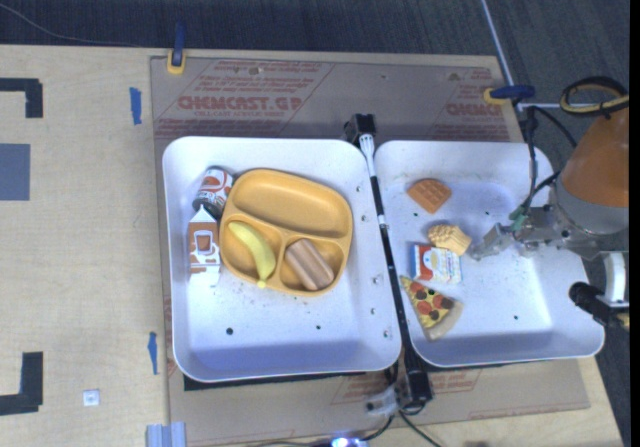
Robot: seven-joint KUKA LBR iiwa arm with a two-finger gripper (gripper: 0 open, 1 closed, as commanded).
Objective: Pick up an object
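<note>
We're looking down on the bench, where two white bins are sitting side by side on a brown board. The arm (598,170) is reaching in from the right, its orange band showing above the grey wrist, and the gripper (497,238) is hanging low over the right bin (520,320), pointing left towards the food toys. Whether that gripper is released or clenched we cannot tell from here; we're seeing nothing between its tips.

In the right bin, a waffle piece (430,194) is lying near the back, well apart from the rest. Closer to us, a small cracker (449,237) is sitting just left of the gripper, touching the top edge of a small carton (436,264). Below that, a pizza slice (432,306) is lying flat, just beside the carton and close to the bin's left wall.

Over in the left bin (270,350), a yellow divided plate (288,203) is taking up the middle. A banana (254,250) is resting in its front left compartment, and a hot dog (309,265) is resting in the front right one. A can (211,192) is lying tucked against the plate's back left edge, and an orange and white box (203,247) is lying along its left side
</note>
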